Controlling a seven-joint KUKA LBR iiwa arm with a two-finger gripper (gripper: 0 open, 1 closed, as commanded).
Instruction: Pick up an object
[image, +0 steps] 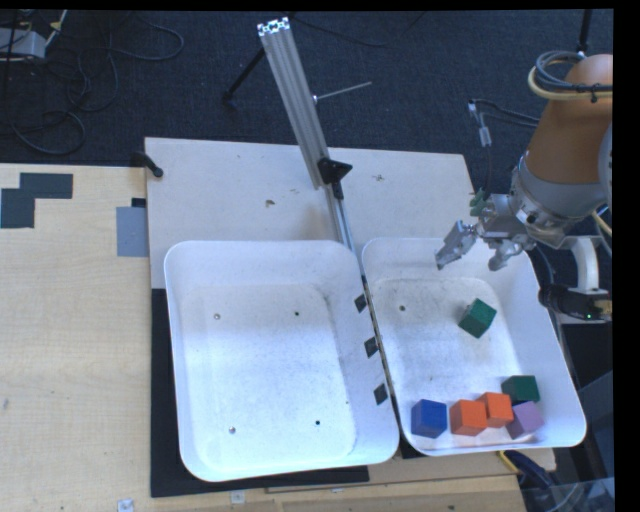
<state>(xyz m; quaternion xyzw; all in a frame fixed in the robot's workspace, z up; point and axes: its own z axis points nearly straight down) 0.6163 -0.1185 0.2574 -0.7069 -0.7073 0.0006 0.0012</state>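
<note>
Closest to the camera is the front edge of the light wood bench (60, 380), with a black mat (160, 400) peeking out under the two white bins. The left bin (200, 270) has just some dark specks on its floor. The right bin (560, 400) has all the goodies: along its near edge there's a row of a blue cube (429, 417), two orange cubes (479, 414) touching each other, a purple cube (525, 419) and a dark green cube (521, 388) just behind the purple one. Farther up, sitting alone mid-bin and well apart from that row, is another green cube (478, 318), tilted a bit.

Above that, the gripper (478, 250) hangs over the far right part of the right bin, up and to the side of the lone green cube, not touching it. Its two fingers look spread apart with nothing between them. The orange band (570, 120) and grey wrist come in from the right.

Between the bins there's a seam with small black clips (370, 345), and a slanted aluminium rail (300, 100) runs from there toward the back, crossing a pale board (250, 190). On the left of the bench are some grey-blue patches (40, 195). Past it all is dark carpet (400, 50) with loose cables (60, 60).
</note>
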